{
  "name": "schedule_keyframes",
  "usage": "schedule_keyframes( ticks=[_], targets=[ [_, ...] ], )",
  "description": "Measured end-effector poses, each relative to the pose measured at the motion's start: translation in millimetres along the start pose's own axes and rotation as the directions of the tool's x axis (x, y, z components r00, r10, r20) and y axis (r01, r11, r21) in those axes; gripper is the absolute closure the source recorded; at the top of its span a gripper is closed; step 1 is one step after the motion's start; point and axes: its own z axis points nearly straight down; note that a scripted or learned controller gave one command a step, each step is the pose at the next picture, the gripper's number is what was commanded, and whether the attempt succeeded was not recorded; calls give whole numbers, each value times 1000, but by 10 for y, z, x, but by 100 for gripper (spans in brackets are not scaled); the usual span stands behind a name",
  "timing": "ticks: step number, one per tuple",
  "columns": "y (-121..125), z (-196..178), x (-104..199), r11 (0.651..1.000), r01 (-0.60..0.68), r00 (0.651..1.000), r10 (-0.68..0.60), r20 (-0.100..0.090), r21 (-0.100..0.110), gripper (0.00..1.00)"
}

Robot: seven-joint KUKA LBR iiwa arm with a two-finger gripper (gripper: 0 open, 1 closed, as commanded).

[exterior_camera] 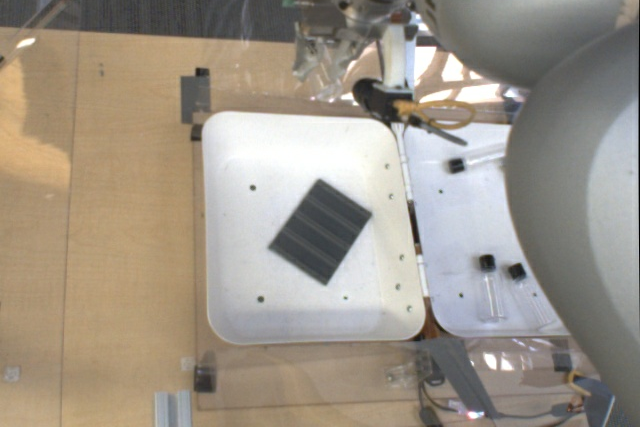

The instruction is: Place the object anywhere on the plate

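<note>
Clear tube with black cap (489, 293), judged the object, lies in the right bin (450, 235), long axis running near-to-far, cap at the far end. Probably light, stiff, slippery, breakable; grasp across its middle. The ribbed dark plate (320, 231) lies diagonally in the left bin (230, 215). The gripper (324, 65) hangs above that bin's far edge over the table (100, 215); open or closed cannot be told.

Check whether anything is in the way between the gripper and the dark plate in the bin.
Nothing visible is in the way. The gripper hangs over the far rim of the bin, and the dark plate lies flat on the bin's floor, with just white floor between the two.
</note>
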Motion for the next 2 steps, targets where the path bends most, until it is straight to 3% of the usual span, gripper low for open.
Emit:
schedule_keyframes(
  ticks=[1, 2],
  targets=[
    [-1, 5, -3, 1000, 0, 1000, 0, 1, 2, 0],
    [11, -111, 18, 1000, 8, 1000, -8, 0, -7, 100]
  ],
)
